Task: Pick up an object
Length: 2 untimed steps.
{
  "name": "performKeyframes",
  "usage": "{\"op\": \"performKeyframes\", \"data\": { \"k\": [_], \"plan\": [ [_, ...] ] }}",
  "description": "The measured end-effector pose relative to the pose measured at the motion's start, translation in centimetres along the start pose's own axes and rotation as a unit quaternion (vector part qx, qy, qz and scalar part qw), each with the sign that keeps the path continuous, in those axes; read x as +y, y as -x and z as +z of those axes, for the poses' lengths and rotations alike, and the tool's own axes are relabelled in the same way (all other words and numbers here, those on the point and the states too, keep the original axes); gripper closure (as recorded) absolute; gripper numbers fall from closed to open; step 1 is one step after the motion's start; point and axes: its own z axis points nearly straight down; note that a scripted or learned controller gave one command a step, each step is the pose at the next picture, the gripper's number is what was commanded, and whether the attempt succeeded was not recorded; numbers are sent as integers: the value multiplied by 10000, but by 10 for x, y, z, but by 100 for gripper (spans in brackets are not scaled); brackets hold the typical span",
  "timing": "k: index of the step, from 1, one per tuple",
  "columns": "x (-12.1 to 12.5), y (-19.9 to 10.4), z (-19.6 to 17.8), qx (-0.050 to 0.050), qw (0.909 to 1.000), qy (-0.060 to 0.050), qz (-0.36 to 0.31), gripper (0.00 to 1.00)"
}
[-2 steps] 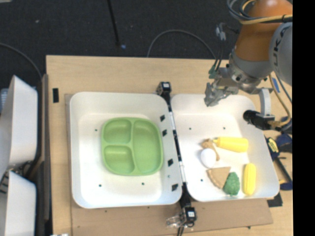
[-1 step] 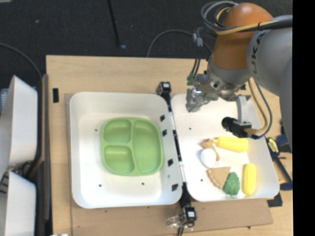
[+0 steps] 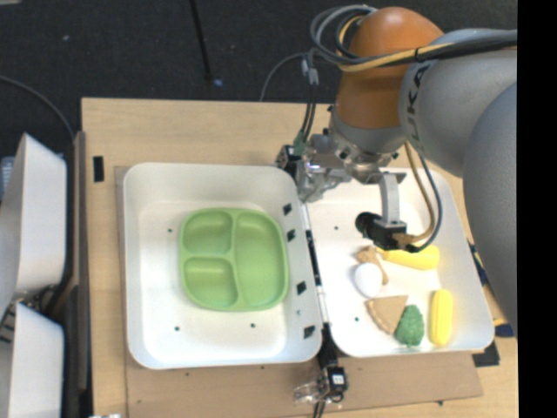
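Note:
The right bin (image 3: 344, 233) holds several small items near its front right. A yellow banana-like piece (image 3: 414, 258) lies beside a small tan scrap (image 3: 369, 255). In front of them sit a white egg (image 3: 368, 279), a tan wedge (image 3: 385, 310), a green broccoli floret (image 3: 409, 325) and a yellow oblong piece (image 3: 441, 316). My gripper (image 3: 318, 178) hangs over the back left corner of this bin, close to the rim shared by the two bins. It is well behind and to the left of the items, and nothing shows in its grasp.
A green divided plate (image 3: 233, 258) lies in the middle of the left bin (image 3: 148, 320). The grey arm and its orange band cover the back right of the bench. White containers stand off the bench at the far left (image 3: 35, 225).

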Motion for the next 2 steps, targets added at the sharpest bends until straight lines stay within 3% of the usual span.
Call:
{"op": "performKeyframes", "data": {
  "k": [1,2],
  "plan": [
    [-23,-41,1,-2,10000,-2,5,100],
    [-22,-38,1,-2,10000,3,25,0]
  ]
}}
